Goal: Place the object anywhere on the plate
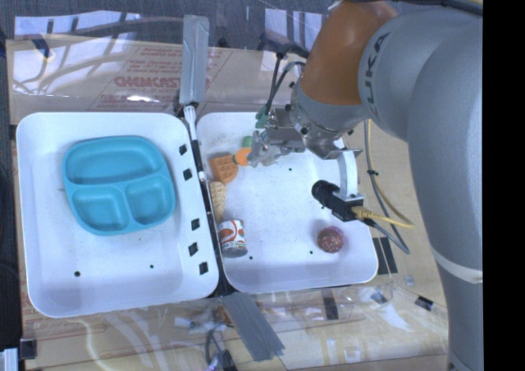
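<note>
A blue plate [120, 183] with three compartments lies in the left bin [49, 279]. The right bin [279, 267] holds several small objects along its left side: an orange waffle-like piece [223, 167], a small orange item [243, 155], a tan corn-like piece [217, 196] and a small can [233, 238]. A dark red ball [330, 239] lies near the bin's right front. My gripper [261, 150] hangs low over the upper left part of the right bin, right beside the small orange item.
A black cylindrical part with a yellow cable [338, 200] juts from the arm over the right bin. A grey divider strip [194, 57] runs between the bins at the back. The arm's bulk covers the right bin's back right corner.
</note>
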{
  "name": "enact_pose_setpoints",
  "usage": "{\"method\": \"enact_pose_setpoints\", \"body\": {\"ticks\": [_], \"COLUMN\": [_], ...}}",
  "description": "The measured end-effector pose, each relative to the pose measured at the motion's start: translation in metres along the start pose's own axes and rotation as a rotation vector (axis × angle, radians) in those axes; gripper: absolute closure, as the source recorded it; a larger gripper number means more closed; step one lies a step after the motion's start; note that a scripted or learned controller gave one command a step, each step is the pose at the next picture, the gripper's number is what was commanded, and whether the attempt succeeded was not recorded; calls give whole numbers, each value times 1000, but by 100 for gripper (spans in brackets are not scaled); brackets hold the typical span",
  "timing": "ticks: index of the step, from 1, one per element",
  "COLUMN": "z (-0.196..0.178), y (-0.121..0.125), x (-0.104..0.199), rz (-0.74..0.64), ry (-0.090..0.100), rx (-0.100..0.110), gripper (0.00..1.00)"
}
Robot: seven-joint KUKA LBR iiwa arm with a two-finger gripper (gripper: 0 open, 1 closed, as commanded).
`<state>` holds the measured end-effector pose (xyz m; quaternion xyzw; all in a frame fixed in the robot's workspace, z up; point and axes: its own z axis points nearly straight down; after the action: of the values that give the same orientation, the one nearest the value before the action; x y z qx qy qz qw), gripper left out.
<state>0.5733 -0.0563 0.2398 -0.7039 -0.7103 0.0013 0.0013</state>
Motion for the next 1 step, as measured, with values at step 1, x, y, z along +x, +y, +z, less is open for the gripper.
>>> {"method": "enact_pose_setpoints", "body": {"ticks": [1], "z": [52], "y": [69], "x": [66], "rz": [-2], "ry": [1], "rx": [5], "gripper": [100]}}
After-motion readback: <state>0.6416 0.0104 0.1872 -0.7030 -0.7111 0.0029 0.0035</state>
